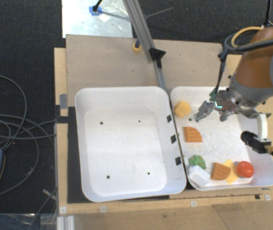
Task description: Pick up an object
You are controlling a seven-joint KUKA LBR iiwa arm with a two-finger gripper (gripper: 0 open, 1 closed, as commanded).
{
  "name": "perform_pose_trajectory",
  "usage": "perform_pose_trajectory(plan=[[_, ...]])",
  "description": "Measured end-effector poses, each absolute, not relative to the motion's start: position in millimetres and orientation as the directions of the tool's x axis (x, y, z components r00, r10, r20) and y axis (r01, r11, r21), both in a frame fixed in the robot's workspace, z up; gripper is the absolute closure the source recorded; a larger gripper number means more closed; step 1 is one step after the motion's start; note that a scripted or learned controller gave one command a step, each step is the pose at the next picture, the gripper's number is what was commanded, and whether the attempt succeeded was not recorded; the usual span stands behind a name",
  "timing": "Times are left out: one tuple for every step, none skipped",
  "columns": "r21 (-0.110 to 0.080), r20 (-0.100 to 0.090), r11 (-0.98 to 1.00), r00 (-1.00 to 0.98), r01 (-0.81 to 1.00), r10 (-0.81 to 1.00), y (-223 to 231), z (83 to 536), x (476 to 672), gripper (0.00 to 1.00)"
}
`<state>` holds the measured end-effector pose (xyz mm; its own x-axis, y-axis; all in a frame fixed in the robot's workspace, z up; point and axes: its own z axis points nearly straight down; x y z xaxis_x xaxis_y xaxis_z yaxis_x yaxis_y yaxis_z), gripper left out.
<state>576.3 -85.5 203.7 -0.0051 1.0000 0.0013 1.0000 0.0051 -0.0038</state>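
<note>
Camera view: two shallow white bins sit side by side on the bench. The left bin shows a bare white floor with a few small dark dots. The right bin holds all the loose objects. Near its upper left lies a yellow block. Below it, apart from it, lies an orange waffle-textured piece. Along the near edge, from left to right: a green broccoli-like item touching a white block just below it; an orange wedge overlapping a yellow wedge; and a red tomato-like ball just beside the yellow wedge. The gripper hangs over the upper middle of the right bin, to the right of the yellow block and above the waffle piece. Its fingers are spread apart, with nothing between them. The grey arm with its orange band enters from the right.
</note>
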Motion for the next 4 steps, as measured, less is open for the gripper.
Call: perform_pose_trajectory(plan=[[0.001,0.001,0.003,-0.003,1.0,1.0,-85.8,206.0,577.3,0.0],[-0.003,0.0,0.001,-0.001,1.0,1.0,-87.4,164.3,576.6,0.0],[-0.003,0.0,0.001,-0.001,1.0,1.0,-88.5,119.8,583.0,0.0],[-0.002,0.0,0.001,-0.001,1.0,1.0,-88.2,89.2,583.0,0.0]])
